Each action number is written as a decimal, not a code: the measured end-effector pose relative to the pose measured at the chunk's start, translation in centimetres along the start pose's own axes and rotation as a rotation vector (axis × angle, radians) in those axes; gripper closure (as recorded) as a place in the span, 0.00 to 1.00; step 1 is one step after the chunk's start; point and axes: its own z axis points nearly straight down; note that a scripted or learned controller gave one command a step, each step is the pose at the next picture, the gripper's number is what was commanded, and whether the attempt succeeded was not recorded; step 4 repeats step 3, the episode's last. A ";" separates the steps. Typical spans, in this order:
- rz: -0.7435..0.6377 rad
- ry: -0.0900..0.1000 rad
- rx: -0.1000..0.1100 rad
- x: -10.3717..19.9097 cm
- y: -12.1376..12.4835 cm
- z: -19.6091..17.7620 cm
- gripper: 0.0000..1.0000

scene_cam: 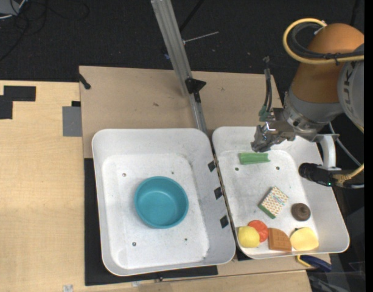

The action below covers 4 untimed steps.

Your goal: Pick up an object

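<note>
My gripper (261,143) hangs over the far end of the right bin (338,224), just above a flat green block (254,158) that lies on the bin floor. Nothing shows between the fingers. Nearer the front lie a patterned green-edged card packet (274,201), a dark brown ring-shaped piece (301,212), a yellow and red fruit pair (253,233), a brown wedge (279,240) and a yellow fruit (304,239).
The left bin (113,163) holds a teal bowl (161,201). A metal rail (177,47) runs from the back down to the gap between the bins. Black clips (218,192) sit along the shared rim.
</note>
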 end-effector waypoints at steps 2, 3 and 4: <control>0.000 0.000 0.001 10.0 -3.4 2.0 1.00; 0.001 0.000 0.000 15.3 -4.6 0.9 1.00; 0.001 0.000 0.000 15.3 -4.6 0.9 1.00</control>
